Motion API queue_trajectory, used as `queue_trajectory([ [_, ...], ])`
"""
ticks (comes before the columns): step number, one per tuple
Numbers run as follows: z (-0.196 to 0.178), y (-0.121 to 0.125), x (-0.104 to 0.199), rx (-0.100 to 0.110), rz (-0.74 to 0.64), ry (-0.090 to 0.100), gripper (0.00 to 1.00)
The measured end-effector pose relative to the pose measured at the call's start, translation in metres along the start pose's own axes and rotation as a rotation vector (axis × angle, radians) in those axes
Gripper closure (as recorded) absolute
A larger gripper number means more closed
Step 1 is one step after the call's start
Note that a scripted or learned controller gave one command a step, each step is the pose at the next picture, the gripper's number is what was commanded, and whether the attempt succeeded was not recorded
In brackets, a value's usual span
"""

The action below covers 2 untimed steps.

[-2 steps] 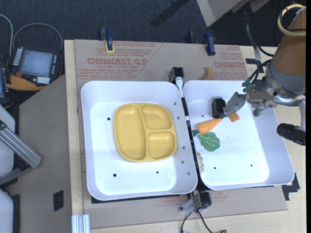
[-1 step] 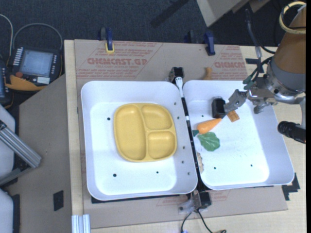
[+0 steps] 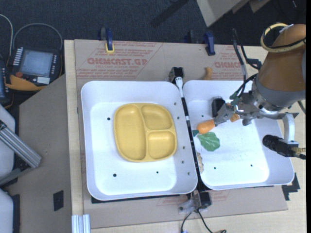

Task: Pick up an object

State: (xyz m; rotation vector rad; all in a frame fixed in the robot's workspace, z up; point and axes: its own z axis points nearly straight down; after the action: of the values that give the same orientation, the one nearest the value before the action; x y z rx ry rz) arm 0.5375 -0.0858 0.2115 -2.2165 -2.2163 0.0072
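From the overhead camera I count two white bins, the left bin (image 3: 92, 130) and the right bin (image 3: 262, 174), side by side and touching along their inner edges. The left one holds one yellow plate (image 3: 145, 131) with three compartments, lying flat near its middle. In the right one I count one orange piece (image 3: 206, 126), one green leafy piece (image 3: 209, 141) just below it and touching or nearly so, and one small black thing (image 3: 217, 104) a little above them.

The bins sit on a brown board (image 3: 136, 57) printed with red lettering, held by two blue clamps (image 3: 109, 37) at its far edge. Around it is dark floor, with one handheld control pendant (image 3: 34, 64) off to the left.

The arm (image 3: 284, 67) reaches in over the right bin. The gripper (image 3: 221, 117) points down-left, its tip just beside the orange piece, between it and the black thing. I cannot tell how far the gripper is open, nor whether it touches the orange piece.
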Motion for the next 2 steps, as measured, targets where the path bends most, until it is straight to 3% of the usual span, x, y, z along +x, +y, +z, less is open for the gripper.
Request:
queue_trajectory([
  [2, 0.113, -0.006, -0.006, -0.001, 0.001, 0.0, 0.0],
])
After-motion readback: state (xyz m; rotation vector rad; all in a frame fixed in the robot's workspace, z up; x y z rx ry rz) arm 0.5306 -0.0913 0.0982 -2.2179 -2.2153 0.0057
